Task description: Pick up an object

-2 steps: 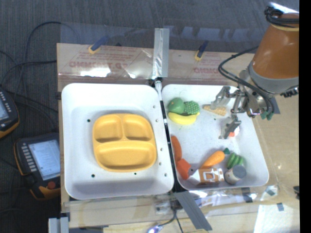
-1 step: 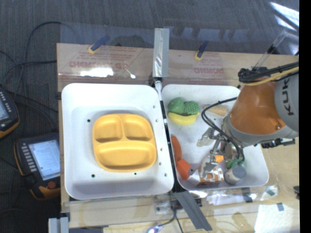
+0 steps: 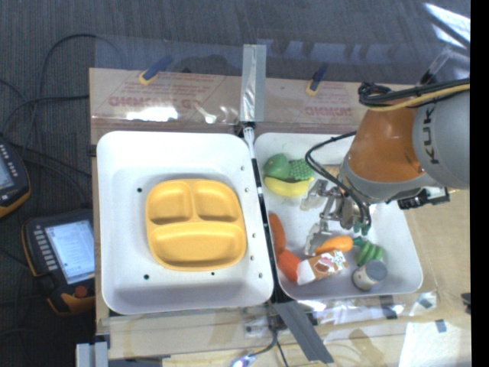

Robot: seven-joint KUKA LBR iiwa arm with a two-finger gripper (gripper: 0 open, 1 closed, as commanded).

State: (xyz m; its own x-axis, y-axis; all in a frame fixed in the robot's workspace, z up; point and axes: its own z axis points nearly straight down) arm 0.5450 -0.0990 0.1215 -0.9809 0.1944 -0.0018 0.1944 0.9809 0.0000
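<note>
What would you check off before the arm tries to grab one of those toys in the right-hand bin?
1. Gripper is over the right bin: ok.
2. Something lies beneath it: ok, an orange carrot-like toy sits just under the fingertips.
3. A toy is already held: cannot tell.
4. Room around the target: not ok, the white packet, green piece and grey cylinder crowd it.
5. Yellow tray in the left bin is out of the way: ok.

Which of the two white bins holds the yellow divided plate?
The left bin holds the yellow plate; the right bin holds small toy foods instead.
</note>
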